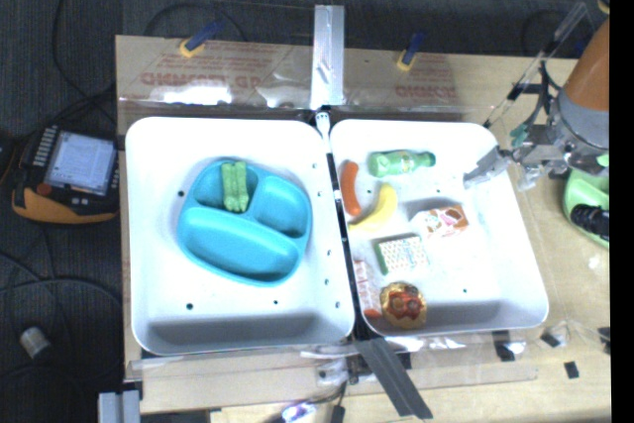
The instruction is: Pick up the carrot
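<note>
My arm [584, 94] sits at the right edge of the bench, orange band up near the frame's border, grey wrist below it. My gripper [482, 173] points leftward over the right rim of the right bin [515, 302], near that bin's upper right corner; from this slant I cannot tell its state, and nothing shows at its tip. The carrot [349, 187] lies in the right bin, hard against the left wall, long axis running roughly up and down the frame, orange-red. It is well apart from my gripper, across the width of the bin. Just beside the carrot on its right, a banana [377, 209] curves down toward the divider; the two look to be touching or nearly so, cannot tell which. Above them a green bottle [400, 161] lies on its side. Toward the bin's middle, a small red-and-white packet [442, 220], and below it a green-and-white box [400, 255]. Near the front left corner, a round red-and-yellow item [402, 304], too blurred to name. In the left bin [158, 312], a blue divided tray [243, 231] holds a green vegetable [235, 185] in its upper left compartment.
</note>
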